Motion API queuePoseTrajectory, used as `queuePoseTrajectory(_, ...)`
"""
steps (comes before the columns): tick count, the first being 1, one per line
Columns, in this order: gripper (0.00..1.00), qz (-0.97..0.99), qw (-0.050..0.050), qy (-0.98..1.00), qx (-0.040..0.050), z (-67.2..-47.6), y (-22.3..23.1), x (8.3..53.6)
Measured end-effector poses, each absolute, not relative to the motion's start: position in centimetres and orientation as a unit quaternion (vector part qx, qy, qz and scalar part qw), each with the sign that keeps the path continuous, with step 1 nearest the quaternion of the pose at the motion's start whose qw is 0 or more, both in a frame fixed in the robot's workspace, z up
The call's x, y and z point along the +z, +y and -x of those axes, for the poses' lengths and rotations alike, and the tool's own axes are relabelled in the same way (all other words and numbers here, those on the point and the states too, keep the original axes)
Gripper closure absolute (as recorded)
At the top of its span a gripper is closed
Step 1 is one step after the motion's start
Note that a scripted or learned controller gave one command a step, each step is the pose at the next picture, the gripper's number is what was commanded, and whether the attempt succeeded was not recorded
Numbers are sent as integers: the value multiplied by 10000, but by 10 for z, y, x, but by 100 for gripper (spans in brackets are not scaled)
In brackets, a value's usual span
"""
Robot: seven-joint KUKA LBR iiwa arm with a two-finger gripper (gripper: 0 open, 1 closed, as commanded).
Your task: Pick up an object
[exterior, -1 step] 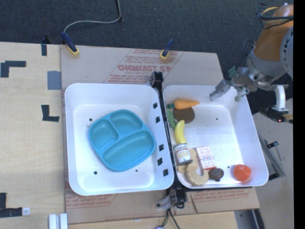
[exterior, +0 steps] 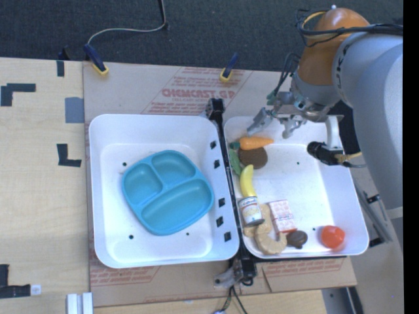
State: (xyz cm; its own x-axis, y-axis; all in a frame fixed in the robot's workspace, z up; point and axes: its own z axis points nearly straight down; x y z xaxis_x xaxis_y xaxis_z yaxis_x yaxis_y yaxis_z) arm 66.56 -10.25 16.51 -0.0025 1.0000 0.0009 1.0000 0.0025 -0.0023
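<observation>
My gripper point(exterior: 273, 124) hangs over the far edge of the right bin point(exterior: 327, 182), open, with nothing between its fingers. Just below it and slightly left lies an orange carrot point(exterior: 255, 142) resting against a brown round object point(exterior: 254, 157). Down the bin's left side are a green item point(exterior: 234, 159), a yellow banana point(exterior: 247, 180) and a small can point(exterior: 249, 210). A pink-and-white packet point(exterior: 281, 215), a beige biscuit-like piece point(exterior: 268, 238), a dark brown lump point(exterior: 296, 239) and a red ball-like fruit point(exterior: 332, 236) lie along the near edge.
The left bin point(exterior: 108, 175) holds a blue divided plate point(exterior: 168, 190). A black divider point(exterior: 221, 169) runs between the two bins. The arm's grey body point(exterior: 373, 97) looms over the right bin's right side. Bare white floor shows mid-right in the right bin.
</observation>
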Motion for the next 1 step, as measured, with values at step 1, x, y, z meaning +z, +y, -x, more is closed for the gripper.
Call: queuePoseTrajectory(1,0,7065,4,-7077,9,-667,-93,88)
